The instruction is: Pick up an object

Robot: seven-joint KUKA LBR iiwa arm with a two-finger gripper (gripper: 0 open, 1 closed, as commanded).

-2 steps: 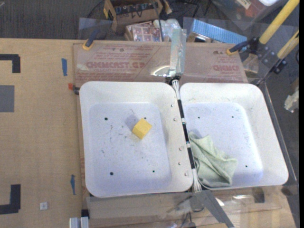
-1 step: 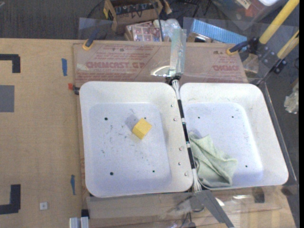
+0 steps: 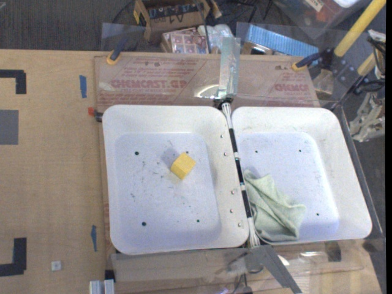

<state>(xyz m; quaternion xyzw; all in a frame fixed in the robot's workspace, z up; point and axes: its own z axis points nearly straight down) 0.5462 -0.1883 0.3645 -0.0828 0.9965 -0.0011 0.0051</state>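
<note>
Camera view: two shallow white bins sit side by side on the cardboard-covered worktop [image 3: 49,182]. Left bin [image 3: 122,133] holds a small yellow block [image 3: 182,165], tilted, near the bin's middle, slightly toward the right, casting a short shadow to its upper left. Right bin [image 3: 324,139] holds a crumpled pale green cloth [image 3: 274,210] in its lower left corner, pressed against the divider between the bins. Block and cloth are well apart. Tool state: cannot tell. Blue tape strips [image 3: 82,86] mark the worktop left of the bins.
</note>
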